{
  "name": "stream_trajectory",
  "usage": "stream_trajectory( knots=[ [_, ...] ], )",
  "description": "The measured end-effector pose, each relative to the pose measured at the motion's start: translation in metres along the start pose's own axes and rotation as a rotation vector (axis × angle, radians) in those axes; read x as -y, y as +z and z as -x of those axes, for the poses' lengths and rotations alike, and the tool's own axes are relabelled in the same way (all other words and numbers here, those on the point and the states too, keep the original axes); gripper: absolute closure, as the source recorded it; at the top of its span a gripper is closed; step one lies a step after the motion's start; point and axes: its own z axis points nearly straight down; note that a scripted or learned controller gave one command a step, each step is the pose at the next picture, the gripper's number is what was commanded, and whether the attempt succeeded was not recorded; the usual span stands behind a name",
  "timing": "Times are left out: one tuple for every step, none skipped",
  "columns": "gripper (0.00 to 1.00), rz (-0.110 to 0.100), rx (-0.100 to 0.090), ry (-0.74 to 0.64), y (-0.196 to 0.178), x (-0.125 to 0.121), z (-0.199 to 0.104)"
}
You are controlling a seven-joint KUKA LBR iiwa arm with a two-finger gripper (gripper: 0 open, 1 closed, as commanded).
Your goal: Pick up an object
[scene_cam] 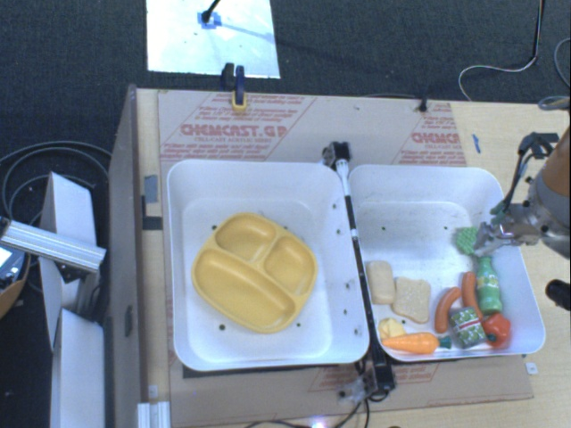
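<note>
Claw [493, 236] sits at the right bin's [419, 185] right wall; we cannot tell its finger state. We judge the green bottle [487, 285] the likeliest pick: just below the claw, long axis running toward the bin's near rim.

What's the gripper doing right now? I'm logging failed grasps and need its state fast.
Gripper: low over the right bin, beside a green toy; open or shut cannot be told.
</note>
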Motion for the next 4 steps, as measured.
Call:
stream_trajectory(
  knots=[
    [0.0, -0.002, -0.002, -0.004, 0.112, -0.106, -0.022],
    [0.0, -0.004, -0.002, -0.001, 0.112, 0.0, -0.001],
    [0.0, -0.001, -0.002, -0.004, 0.112, -0.099, -0.013],
    [0.0, -0.006, -0.003, -0.001, 0.11, 0.039, -0.05]
  ],
)
